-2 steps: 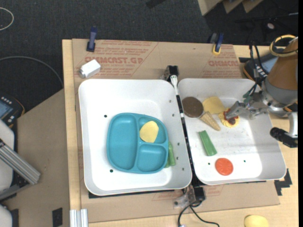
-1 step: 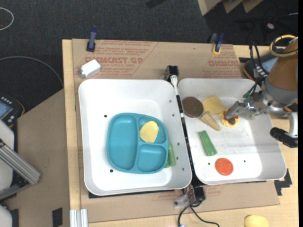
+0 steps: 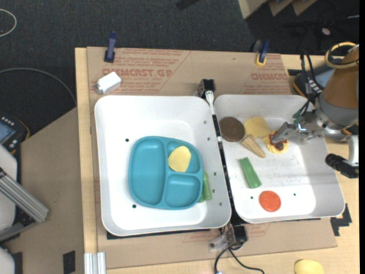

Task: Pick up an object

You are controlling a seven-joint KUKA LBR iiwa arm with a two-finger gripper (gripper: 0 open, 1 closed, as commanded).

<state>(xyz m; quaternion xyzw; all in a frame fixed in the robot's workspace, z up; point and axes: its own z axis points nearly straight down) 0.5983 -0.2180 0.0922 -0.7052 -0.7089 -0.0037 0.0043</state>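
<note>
The small red-and-yellow object (image 3: 278,147) lies in the right bin (image 3: 319,207), directly at the end effector (image 3: 280,136) tips (whether they are spread or pinching, I cannot tell). A brown disc (image 3: 231,128) sits to its left.

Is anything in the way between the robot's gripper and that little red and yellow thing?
Nothing visible is. The gripper is right at the small red and yellow object in the right bin. The tan wedge lies just left of it, not between them.
</note>
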